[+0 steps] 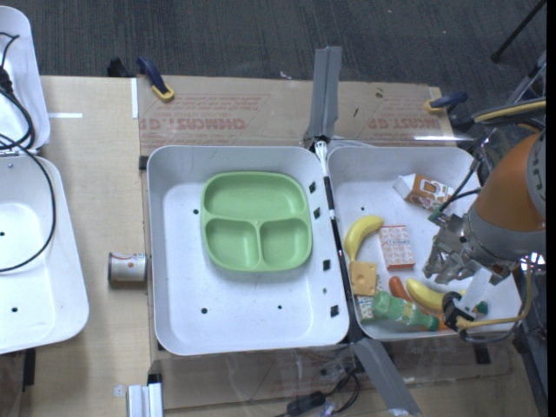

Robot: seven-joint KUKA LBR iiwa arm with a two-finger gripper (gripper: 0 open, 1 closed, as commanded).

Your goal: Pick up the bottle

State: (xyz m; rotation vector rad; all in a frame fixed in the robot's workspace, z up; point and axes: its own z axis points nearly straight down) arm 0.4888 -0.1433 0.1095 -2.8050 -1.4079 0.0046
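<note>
Wooden counter [95,146] on dark carpet, two white bins, green bottle [398,312] lying in right bin [373,168] front, gripper [452,268] just above-right, fingers' state indiscernible.

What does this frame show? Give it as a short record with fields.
left bin: green tray with three compartments
right bin: two bananas, bottle, cheese, small carton, snack packet
bottle: green, lying on its side at the near wall of the right bin
gripper: over the right side of the right bin, above the second banana, not on the bottle
outside bins: small can on the bench, left of the left bin
</note>
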